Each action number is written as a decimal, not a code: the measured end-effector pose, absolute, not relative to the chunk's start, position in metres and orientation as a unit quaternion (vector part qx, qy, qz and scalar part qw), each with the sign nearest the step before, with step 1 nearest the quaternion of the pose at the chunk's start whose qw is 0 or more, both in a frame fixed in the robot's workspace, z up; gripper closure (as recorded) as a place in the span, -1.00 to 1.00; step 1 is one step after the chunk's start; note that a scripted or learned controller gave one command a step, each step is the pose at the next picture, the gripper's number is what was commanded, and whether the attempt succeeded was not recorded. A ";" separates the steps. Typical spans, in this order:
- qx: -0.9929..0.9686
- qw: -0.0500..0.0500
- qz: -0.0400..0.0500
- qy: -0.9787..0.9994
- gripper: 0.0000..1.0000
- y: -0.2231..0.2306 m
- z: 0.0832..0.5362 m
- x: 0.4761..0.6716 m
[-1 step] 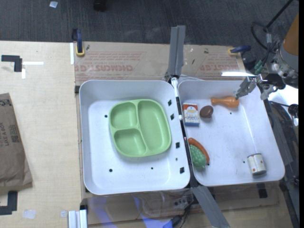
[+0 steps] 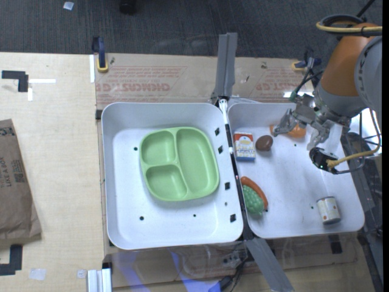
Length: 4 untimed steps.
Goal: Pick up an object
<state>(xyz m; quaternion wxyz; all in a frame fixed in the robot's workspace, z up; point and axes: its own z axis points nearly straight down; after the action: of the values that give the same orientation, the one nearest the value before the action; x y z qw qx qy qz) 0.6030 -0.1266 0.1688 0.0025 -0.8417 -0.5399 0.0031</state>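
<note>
My gripper (image 2: 299, 132) hangs over the far part of the right bin (image 2: 292, 193), its two grey fingers (image 2: 282, 126) spread apart, so it is open. A small orange object (image 2: 296, 132) lies on the bin floor between and partly under the fingers; I see no grip on it. Just left of it rests a brown round object (image 2: 264, 143), then a small blue, white and orange box (image 2: 244, 146). A carrot with a green top (image 2: 253, 196) lies by the bin's left wall. A small silver can (image 2: 329, 210) sits on its side at the near right.
The left bin (image 2: 121, 212) holds a green divided plate (image 2: 180, 163). A grey divider bar (image 2: 226, 66) rises between the bins. A black cable loop (image 2: 325, 160) hangs from the wrist over the right bin. A brown paper bag (image 2: 15, 181) lies on the bench at far left.
</note>
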 end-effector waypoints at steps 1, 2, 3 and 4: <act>-0.796 0.001 0.002 -0.605 -1.00 -0.185 0.189 0.598; -0.809 0.001 0.002 -0.588 -1.00 -0.188 0.152 0.659; -0.829 0.000 0.002 -0.560 -1.00 -0.200 0.205 0.660; -0.829 0.000 0.001 -0.560 -1.00 -0.198 0.100 0.659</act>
<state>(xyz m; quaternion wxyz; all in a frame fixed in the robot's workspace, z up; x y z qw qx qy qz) 0.6591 -0.1976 0.1000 0.0003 -0.8286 -0.5598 0.0012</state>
